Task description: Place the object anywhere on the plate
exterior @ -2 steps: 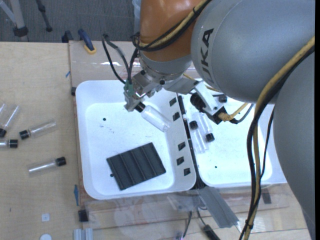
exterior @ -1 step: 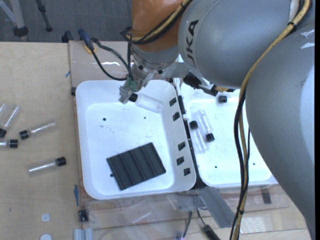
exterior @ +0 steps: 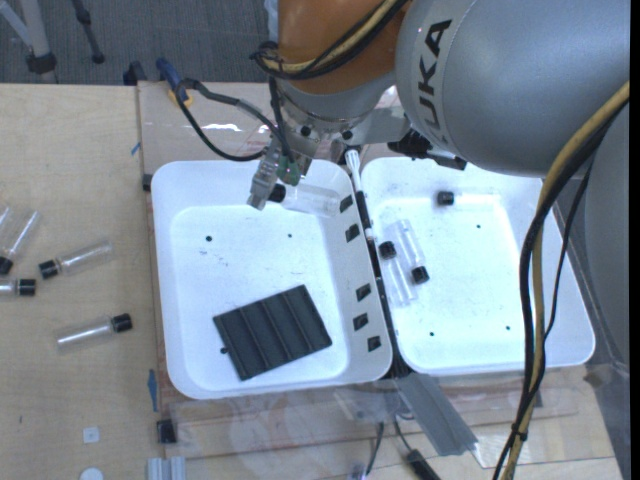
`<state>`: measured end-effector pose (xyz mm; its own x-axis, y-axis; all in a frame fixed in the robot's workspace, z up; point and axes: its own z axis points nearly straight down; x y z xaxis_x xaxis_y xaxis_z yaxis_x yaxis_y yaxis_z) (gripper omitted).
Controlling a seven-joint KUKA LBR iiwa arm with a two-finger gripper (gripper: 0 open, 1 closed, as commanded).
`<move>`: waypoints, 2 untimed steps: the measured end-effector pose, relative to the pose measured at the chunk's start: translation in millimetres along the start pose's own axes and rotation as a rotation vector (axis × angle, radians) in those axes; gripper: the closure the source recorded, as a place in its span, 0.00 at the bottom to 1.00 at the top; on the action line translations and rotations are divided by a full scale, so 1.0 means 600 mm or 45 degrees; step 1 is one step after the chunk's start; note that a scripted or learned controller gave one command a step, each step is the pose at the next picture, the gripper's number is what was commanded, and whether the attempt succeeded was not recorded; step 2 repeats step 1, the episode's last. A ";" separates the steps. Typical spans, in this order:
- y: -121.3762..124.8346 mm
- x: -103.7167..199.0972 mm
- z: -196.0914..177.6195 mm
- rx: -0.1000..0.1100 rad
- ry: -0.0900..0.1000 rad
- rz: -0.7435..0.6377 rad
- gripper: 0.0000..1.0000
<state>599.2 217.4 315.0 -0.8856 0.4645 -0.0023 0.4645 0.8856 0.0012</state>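
Over the left bin [exterior: 170, 268], near its back rim, the pincer [exterior: 268, 190] hangs from the grey arm [exterior: 500, 58], whose orange band [exterior: 330, 28] shows at the top of the view. Between its fingers it holds a clear vial [exterior: 310, 198] with a black cap, gripped at the capped end; the glass body sticks out sideways toward the divider between the two bins. The vial sits above the bin floor rather than on it, as far as the slant of the view lets me judge.

Down at the front of the same bin lies the plate [exterior: 272, 332], a dark ribbed slab set at an angle, well apart from the pincer and the held vial.

Across in the right bin [exterior: 560, 338], a second clear vial [exterior: 402, 258] with a black cap lies just beside the divider, and a small black cap [exterior: 445, 199] rests alone near the back.

Off to the left, on the bare wooden table [exterior: 70, 148], several more capped vials [exterior: 92, 330] lie scattered, well away from both bins.
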 end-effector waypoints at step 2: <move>-0.126 -0.012 0.094 0.004 0.005 -0.108 1.00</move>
